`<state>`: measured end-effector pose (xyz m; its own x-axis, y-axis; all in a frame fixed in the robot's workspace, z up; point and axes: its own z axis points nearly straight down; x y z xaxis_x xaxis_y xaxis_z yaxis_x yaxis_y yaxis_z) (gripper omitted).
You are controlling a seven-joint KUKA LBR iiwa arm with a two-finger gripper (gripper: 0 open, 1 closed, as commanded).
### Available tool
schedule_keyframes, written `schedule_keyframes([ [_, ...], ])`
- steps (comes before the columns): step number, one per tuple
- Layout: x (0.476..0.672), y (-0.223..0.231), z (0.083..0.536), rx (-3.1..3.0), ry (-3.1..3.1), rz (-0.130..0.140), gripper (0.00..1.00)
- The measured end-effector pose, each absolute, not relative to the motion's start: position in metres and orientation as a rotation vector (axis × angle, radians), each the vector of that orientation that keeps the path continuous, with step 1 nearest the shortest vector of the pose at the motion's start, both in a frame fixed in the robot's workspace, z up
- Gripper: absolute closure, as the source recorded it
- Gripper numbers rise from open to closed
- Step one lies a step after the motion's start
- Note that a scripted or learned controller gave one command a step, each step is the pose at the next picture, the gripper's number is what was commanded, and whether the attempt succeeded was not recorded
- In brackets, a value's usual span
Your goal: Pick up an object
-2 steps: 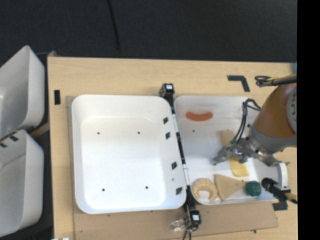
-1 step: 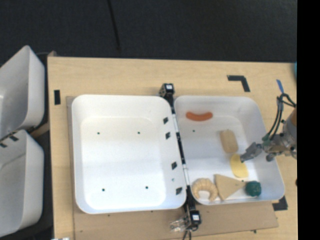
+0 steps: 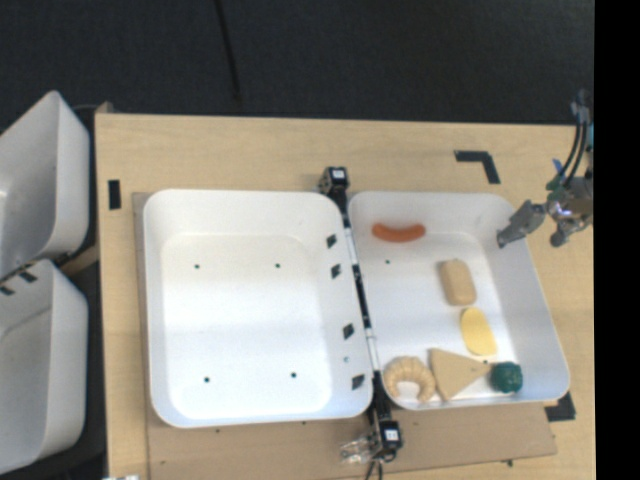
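Note:
The right bin [image 3: 410,298] holds several items. A red sausage [image 3: 399,232] lies near its far edge, with a tan bread piece [image 3: 458,282] and a yellow oval piece [image 3: 478,332] further forward. A croissant [image 3: 410,378], a tan wedge [image 3: 457,372] and a small green ball [image 3: 506,376] line its near edge. My gripper [image 3: 540,228] hangs over the bin's far right corner, open, with nothing between its fingers. It is to the right of the sausage and apart from every item.
The left bin [image 3: 240,308] sits beside the right one, joined by a black-clipped divider [image 3: 352,298]. Both rest on a wooden board [image 3: 120,268]. White containers [image 3: 35,268] stand off the bench at the left.

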<state>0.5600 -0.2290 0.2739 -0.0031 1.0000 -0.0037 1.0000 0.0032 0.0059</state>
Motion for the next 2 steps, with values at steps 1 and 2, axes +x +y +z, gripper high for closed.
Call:
schedule_keyframes([
  [1, 0.512, -0.229, 0.189, 2.224, 2.221, -0.003, 0.0],
  [2, 0.49, -0.229, 0.112, 2.219, 2.219, 0.001, 0.0],
])
